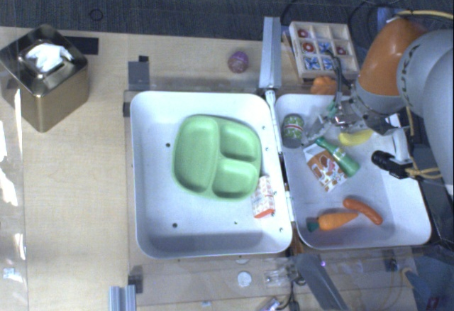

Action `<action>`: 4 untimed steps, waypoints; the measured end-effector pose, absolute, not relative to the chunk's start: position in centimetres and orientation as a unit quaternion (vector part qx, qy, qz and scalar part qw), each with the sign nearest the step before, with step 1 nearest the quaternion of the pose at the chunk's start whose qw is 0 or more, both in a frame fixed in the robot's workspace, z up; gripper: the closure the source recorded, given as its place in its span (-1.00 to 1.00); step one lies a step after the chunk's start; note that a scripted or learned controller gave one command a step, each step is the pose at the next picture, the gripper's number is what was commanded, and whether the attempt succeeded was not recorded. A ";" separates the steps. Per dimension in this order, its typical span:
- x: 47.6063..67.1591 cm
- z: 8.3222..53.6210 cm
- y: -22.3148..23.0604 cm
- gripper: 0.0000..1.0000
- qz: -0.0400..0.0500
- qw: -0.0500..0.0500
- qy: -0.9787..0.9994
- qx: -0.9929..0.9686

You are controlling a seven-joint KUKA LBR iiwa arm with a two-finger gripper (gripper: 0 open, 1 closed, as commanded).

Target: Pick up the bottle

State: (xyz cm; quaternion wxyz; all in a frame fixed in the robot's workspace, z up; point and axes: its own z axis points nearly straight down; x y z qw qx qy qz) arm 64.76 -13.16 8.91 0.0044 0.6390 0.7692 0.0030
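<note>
We find the task not yet done. The slim green plastic bottle with a white neck end point(337, 154) lies on its side on the floor of the right-hand shallow white bin point(411, 228), aslant, its paler end toward the upper left and its body running down to the right. It rests against the upper edge of a flat printed snack packet point(325, 168); nothing shows it lifted.

The grey arm with the orange band point(397, 61) reaches in from the right, and its metal claw point(339, 112) hangs over the upper part of that same bin, just above and beside the bottle's pale end. From this slanted view we cannot tell whether the claw is spread or closed, nor whether it touches the bottle. We see nothing held in it.

Close about the bottle we note a small green-labelled round can point(292, 126) to its left, a yellow curved piece point(355, 136) just beyond it under the wrist, and, well apart along the near edge of the bin, an orange toy carrot point(336, 220) and a red-orange sausage-shaped piece point(363, 209). The left-hand white bin point(152, 231) carries a green divided tray point(216, 155) and a small red and white packet point(264, 199).

In our judgement the approach is largely made, and the grasp and the lift are both left. The crowding at the bottle's neck may cause a miss or a wrong pick.
</note>
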 end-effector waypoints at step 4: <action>66.3 18.7 -7.1 1.00 0.003 0.003 0.709 0.706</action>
